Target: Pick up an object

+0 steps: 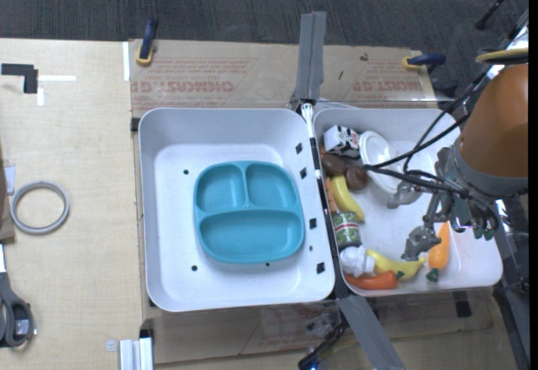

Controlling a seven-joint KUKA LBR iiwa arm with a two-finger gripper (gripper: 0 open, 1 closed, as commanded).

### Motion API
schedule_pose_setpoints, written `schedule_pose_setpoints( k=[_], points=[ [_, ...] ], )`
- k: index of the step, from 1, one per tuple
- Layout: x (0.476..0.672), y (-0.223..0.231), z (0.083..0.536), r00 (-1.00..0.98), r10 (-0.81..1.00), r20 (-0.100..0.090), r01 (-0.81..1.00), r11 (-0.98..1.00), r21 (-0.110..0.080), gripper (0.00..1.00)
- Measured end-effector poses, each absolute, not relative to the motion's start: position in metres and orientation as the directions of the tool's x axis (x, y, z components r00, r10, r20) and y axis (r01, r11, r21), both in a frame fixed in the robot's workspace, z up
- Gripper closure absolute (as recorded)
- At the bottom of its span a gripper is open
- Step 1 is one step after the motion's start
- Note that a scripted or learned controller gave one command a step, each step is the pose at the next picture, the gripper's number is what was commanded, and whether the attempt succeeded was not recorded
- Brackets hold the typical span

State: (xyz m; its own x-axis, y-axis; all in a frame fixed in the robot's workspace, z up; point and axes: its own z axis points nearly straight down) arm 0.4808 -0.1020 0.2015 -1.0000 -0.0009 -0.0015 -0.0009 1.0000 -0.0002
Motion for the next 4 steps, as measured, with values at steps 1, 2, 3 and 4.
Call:
schedule_pose_setpoints(
  k=[1,2,3,4],
  points=[
    [0.537,-0.093,0.098,-0.996,-0.087,0.0,-0.087,0.996,0.0,0.0],
    [0.569,-0.096,0.092,-0.997,-0.077,-0.003,-0.077,0.997,-0.001,0.0],
    [0.498,-0.102,0.092,-0.996,0.089,-0.001,0.089,0.996,0.0,0.0],
    [0.586,-0.095,0.092,-0.976,0.218,-0.003,0.218,0.976,0.0,0.0]
  ],
)
